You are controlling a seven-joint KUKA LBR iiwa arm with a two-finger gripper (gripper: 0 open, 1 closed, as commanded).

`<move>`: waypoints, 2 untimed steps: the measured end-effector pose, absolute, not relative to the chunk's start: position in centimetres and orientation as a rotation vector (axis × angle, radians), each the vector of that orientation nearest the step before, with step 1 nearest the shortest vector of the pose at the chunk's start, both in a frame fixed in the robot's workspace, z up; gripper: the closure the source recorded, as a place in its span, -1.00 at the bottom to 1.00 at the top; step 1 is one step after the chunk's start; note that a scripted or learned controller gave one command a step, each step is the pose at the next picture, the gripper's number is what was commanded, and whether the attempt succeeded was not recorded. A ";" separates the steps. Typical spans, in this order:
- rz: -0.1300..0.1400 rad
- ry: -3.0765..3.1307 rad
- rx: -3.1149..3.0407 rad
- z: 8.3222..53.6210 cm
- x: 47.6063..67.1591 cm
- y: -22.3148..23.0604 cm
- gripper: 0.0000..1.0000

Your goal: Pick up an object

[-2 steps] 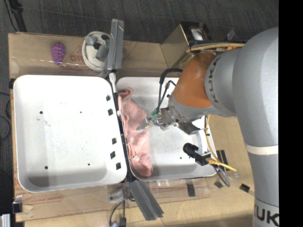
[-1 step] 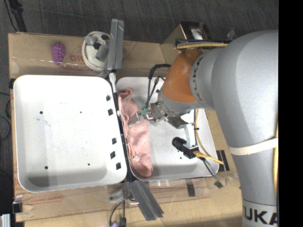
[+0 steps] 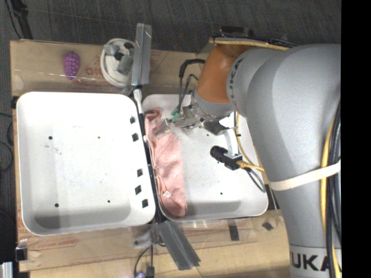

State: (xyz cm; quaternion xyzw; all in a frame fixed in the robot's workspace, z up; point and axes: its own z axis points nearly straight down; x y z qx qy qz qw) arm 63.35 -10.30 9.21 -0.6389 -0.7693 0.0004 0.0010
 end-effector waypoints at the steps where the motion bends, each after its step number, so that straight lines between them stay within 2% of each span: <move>1: 0.004 -2.399 -2.022 9.1 59.6 -9.6 -1.00; 2: 0.002 -2.285 -2.153 9.2 65.1 -10.6 -1.00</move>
